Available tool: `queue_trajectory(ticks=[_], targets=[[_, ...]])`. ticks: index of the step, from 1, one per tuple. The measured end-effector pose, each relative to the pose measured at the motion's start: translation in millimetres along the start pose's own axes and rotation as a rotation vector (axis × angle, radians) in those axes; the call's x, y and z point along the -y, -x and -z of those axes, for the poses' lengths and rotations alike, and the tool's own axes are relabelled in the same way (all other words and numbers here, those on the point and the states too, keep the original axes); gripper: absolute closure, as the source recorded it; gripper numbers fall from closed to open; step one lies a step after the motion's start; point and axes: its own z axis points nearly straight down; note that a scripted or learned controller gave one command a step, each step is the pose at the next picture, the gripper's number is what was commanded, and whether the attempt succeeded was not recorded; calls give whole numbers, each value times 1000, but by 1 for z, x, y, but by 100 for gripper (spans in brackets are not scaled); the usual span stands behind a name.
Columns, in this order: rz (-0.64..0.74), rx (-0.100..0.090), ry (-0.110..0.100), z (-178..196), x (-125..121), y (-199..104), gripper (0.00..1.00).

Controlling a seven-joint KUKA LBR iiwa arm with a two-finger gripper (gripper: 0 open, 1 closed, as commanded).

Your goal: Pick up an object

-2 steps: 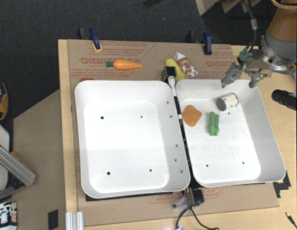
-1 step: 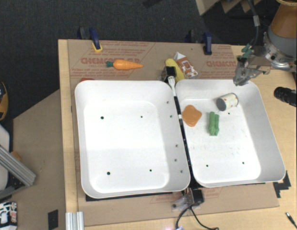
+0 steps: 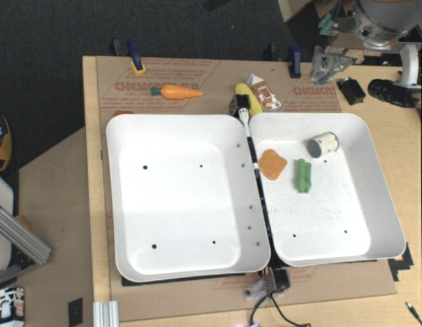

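Metallic, your two-finger gripper [image 3: 328,65] hung beyond the right white bin [image 3: 374,182]; you couldn't tell its jaws' state. Below them lay a small white cylinder [image 3: 322,144].

Orange piece [image 3: 272,164]: flat, at right bin's left edge
Green piece [image 3: 303,176]: elongated — just beside it
Cup [image 3: 322,144]: white, on its side

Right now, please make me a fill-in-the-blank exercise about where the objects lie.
1. The green object lies in the ____ bin.
2. The toy carrot lies ____ both bins, on the board.
3. The orange piece rests near the right bin's ____ wall.
4. The gripper hangs beyond the bins' ____ edge.

Missing words: right; outside; left; far
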Motion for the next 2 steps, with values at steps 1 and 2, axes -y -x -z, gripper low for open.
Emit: queue_trajectory(ticks=[1, 2], targets=[[8, -6, -6, 16, 2, -160, 100], [0, -5, 7, 149, 6, -217, 100]])
